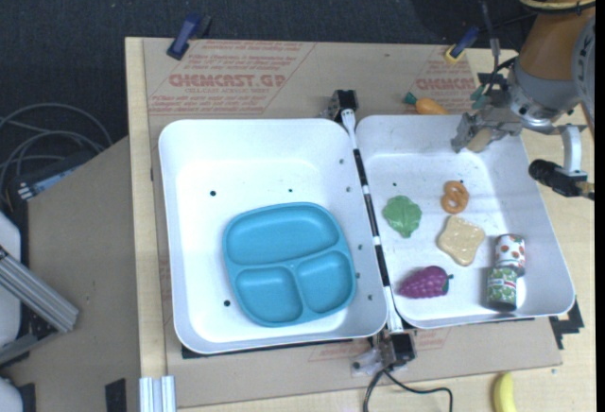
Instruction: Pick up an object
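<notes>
**White right bin: arm at far edge, nothing grasped**

Gripper sits over the right bin at its far rim; whether it is clenched or released cannot be told. The pretzel is nearest, with bread, green leaf, grapes and two cans further toward the near rim. Risk: small flat items may slip sideways or get pushed against the wall. Fingertips are blurred.
</notes>
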